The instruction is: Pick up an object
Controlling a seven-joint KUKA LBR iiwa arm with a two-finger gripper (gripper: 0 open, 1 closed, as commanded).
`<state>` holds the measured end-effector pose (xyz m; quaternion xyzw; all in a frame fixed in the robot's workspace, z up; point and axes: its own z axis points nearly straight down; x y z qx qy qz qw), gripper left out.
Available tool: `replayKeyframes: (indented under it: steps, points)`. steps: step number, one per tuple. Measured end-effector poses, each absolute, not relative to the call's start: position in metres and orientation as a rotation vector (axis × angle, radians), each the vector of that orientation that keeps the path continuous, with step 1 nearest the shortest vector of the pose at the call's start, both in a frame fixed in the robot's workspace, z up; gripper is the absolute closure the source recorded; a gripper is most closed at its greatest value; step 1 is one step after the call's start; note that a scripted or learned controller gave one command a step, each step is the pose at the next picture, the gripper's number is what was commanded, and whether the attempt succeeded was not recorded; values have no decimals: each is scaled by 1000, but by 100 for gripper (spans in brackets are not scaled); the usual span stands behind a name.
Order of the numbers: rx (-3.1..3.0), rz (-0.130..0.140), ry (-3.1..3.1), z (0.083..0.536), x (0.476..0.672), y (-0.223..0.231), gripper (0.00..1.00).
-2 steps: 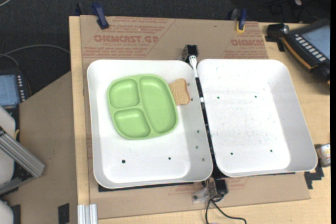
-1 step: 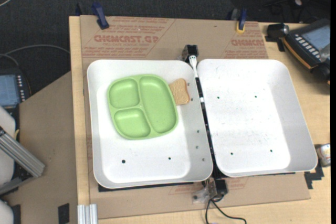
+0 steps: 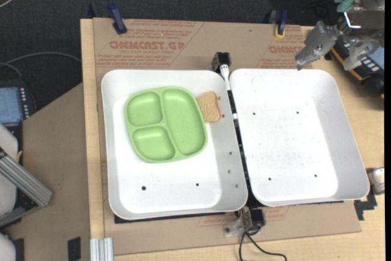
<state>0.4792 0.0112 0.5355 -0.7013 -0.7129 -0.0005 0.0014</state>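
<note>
- Left bin: a green tray sits mid-bin, a tan cracker touching its right edge.
- Risk: the jaws could catch the tray's rim and push the cracker away.
- Right bin: nothing obstructs.
- Gripper hovers at its far corner, well apart from the cracker; jaws' spread — I cannot tell.

A pale green three-compartment plastic plate and a tan, possibly speckled cracker-like piece lie in the shallow white left bin; the shallow white right bin is faintly dark-flecked.
</note>
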Motion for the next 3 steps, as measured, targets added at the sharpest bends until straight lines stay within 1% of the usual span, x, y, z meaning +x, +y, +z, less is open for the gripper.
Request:
replayKeyframes:
  steps: [1,2,3]
  points:
    - [-2212,-1,-2230,535,479,72,0]
    - [-2222,-5,-2225,546,480,68,100]
    - [-2217,18,-2214,427,478,73,100]
